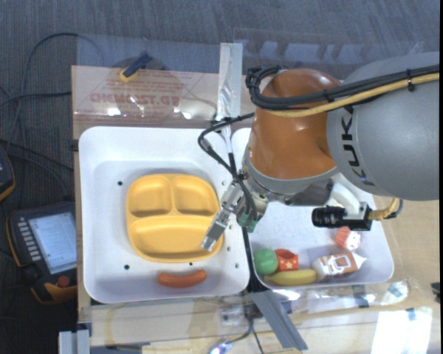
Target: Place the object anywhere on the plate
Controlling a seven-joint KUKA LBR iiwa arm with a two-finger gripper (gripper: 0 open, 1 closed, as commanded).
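We find the grey arm with its orange band point(292, 131) reaching in over the divide between the two shallow white plastic bins on the desk. Its hand point(220, 231) hangs at the right edge of the yellow three-compartment plastic plate point(170, 216), which lies in the left bin point(96, 198). We cannot tell whether the hand is released or clenched, and we see nothing between its tips. An orange-red toy sausage point(181, 277) lies on the floor of the left bin just below the plate, off its rim. In the right bin point(380, 260) we note a green round toy point(265, 260), a small red toy point(286, 259), a yellow banana-shaped toy point(294, 276), an orange-and-white carton-like block point(336, 265) and a small red-and-white piece point(347, 238), all clustered near its lower wall.
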